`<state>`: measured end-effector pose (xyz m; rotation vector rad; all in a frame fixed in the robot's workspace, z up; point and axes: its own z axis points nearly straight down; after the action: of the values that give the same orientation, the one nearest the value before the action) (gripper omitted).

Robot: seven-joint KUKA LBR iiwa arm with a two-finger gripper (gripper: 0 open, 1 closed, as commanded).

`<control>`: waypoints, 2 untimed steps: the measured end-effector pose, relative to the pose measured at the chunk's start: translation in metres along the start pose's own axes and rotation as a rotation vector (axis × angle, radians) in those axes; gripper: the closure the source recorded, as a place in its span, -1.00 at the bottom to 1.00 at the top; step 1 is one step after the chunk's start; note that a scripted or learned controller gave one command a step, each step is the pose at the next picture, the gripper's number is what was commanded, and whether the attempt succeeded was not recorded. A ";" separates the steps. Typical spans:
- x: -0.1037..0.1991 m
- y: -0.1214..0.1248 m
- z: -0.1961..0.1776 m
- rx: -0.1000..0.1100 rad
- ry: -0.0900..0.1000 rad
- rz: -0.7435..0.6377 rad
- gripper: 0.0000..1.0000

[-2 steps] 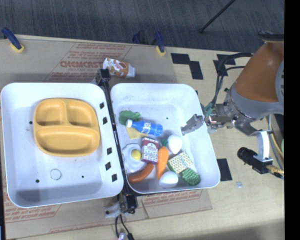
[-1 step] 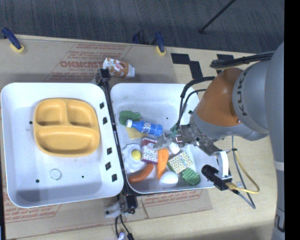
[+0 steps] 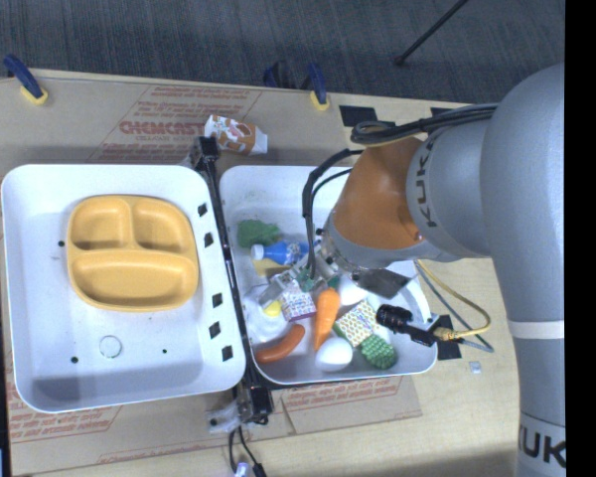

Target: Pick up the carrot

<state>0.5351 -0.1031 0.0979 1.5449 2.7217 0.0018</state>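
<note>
Carrot (image 3: 325, 316) lies in the right bin (image 3: 240, 189), squeezed between a hot dog (image 3: 281, 343), a white egg (image 3: 334, 355) and other toys, so the claw (image 3: 323, 263), whose grip I cannot tell, might grab a neighbour or slip off.

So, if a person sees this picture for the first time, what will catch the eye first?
Probably the big grey arm with its orange band, reaching in from the right over the right bin. Next, the yellow divided tray in the left bin, then the orange carrot among small toys below the wrist.
</note>
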 end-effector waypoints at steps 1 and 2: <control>-0.016 -0.049 0.005 0.007 0.010 0.009 -1.00; 0.034 -0.048 0.005 0.007 0.011 0.061 -1.00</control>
<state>0.4768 -0.0988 0.0922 1.6345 2.6845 0.0011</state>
